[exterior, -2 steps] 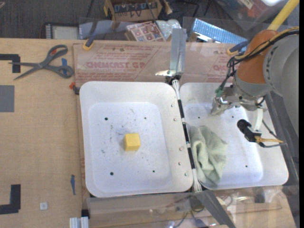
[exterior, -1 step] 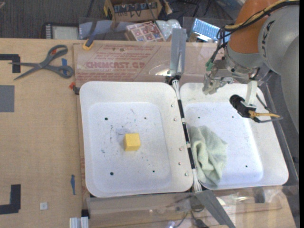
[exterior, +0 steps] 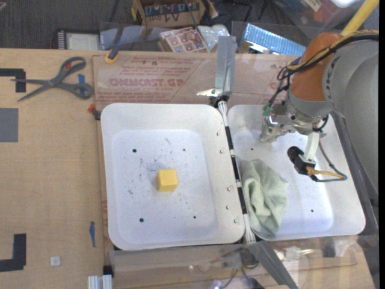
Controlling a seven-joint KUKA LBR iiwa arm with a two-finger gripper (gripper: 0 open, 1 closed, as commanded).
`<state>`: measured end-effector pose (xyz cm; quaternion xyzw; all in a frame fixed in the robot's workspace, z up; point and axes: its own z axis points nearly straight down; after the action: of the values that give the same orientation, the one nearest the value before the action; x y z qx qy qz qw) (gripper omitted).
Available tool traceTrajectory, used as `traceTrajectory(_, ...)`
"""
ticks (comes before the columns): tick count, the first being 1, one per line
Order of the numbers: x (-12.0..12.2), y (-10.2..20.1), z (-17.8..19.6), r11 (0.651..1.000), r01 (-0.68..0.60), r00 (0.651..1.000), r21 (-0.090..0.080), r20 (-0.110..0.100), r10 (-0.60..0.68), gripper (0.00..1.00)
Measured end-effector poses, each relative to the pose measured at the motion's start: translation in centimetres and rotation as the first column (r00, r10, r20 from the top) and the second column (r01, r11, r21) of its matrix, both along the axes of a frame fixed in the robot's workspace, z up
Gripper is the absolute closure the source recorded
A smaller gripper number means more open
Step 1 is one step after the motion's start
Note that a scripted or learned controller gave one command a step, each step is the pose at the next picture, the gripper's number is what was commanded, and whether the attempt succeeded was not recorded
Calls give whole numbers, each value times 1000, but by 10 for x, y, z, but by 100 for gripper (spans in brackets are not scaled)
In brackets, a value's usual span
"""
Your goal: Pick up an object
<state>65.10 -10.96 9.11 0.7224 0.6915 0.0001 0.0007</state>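
At my remote station I watch the grey arm (exterior: 355,83) reach in from the right over the desk (exterior: 48,161) and hang above the right bin (exterior: 337,215), its tool (exterior: 272,127) poised over the bin's upper left corner. I cannot tell how wide the tool stands or whether it grips anything; nothing shows in it from this angle.

The left bin (exterior: 120,131) carries a yellow block (exterior: 168,180) near its centre, well apart from the tool. A pale green cloth (exterior: 263,195) lies crumpled against the right bin's left wall, below the tool.

I judge this the approach step, with no pick yet made. The cloth is the nearer target: the next move calls for a shift toward it and a descent onto a raised fold.

Behind the bins a brown board (exterior: 156,83) bears reddish lettering, too faint to read surely. Scissors (exterior: 60,82) rest on the desk's upper left.
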Motion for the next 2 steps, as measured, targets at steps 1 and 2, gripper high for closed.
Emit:
traceTrajectory(1,16,37,94,995,-96,995,0,0,96,100)
traceTrajectory(2,-10,4,54,976,219,976,1,-4,-219,100)
